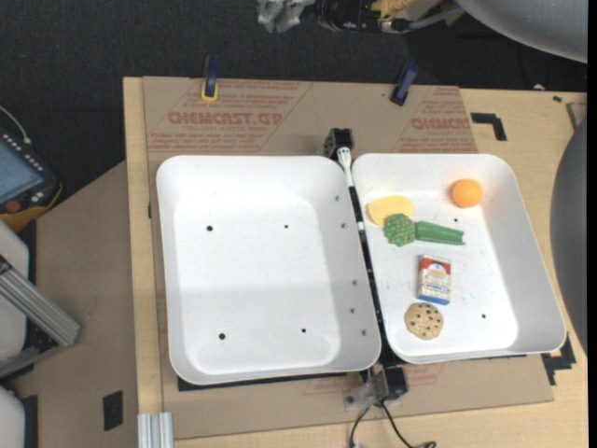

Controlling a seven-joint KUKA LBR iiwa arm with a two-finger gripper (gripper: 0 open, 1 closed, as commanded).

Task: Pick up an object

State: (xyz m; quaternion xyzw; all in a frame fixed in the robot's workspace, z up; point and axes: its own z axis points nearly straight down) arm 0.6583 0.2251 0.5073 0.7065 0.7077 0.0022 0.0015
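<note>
- Five small things lie in the right bin, right half of the frame: an orange ball, a yellow piece, a green broccoli toy, a small carton and a cookie.
- My end effector hangs at the top centre, above the worktop; I cannot tell how wide it stands.
- The carton looks light, stiff and flat-sided, so I would grip across its narrow sides.
- Its long axis runs roughly top to bottom of the frame.
- The broccoli's stalk points right; the ball would likely roll.
</note>
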